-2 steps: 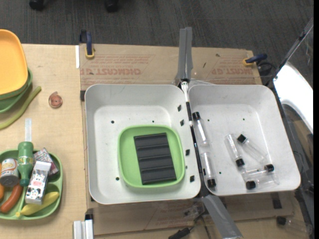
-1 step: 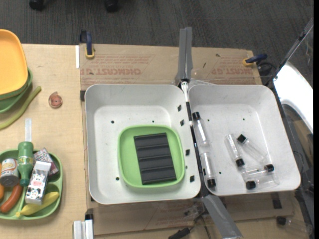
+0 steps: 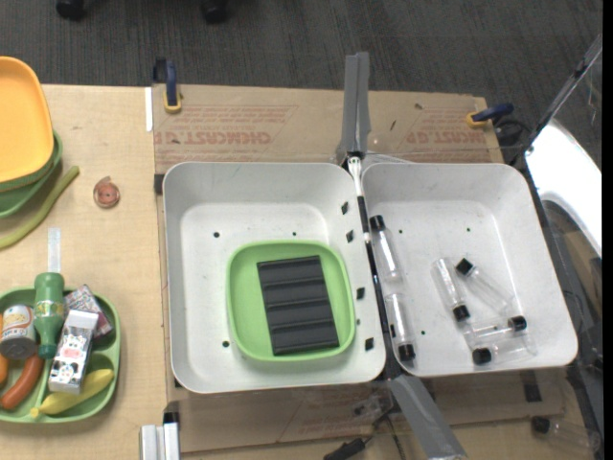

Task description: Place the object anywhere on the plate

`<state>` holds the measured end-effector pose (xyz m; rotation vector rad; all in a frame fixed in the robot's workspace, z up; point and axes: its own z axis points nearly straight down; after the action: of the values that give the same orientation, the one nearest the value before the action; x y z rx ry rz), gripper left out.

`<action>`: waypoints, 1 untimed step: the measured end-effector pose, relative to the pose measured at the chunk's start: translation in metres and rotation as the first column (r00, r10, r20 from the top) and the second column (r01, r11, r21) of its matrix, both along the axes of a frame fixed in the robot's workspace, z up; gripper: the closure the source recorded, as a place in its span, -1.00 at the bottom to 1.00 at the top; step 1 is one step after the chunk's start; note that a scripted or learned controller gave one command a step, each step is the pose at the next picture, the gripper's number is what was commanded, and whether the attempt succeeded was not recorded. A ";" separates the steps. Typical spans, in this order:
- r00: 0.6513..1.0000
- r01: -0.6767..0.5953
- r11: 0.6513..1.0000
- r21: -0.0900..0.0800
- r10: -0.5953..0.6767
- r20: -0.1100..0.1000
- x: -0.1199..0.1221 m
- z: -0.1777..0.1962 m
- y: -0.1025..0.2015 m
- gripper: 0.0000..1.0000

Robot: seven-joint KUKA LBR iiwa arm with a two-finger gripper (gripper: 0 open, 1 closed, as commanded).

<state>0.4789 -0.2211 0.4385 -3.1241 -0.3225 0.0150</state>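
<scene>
In the left bin a green square plate rests on the floor, near the front. A dark grey ribbed block lies flat in the middle of the plate. Several clear plastic tubes with black caps are scattered in the right bin. One tube and another tube lie along that bin's left wall. Others, such as the tube and the tube, lie in a cluster toward the front right.
Both bins stand on a cardboard sheet held by clamps at the back. On the bench to the left are stacked orange and green plates, a small pink disc and a green tray of toy food.
</scene>
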 end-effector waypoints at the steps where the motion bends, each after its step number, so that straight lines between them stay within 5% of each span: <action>1: 1.000 0.000 1.000 0.000 0.000 0.000 0.000 0.000 0.000 -1.00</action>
<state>0.4789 -0.2211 0.4384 -3.1240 -0.3222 0.0153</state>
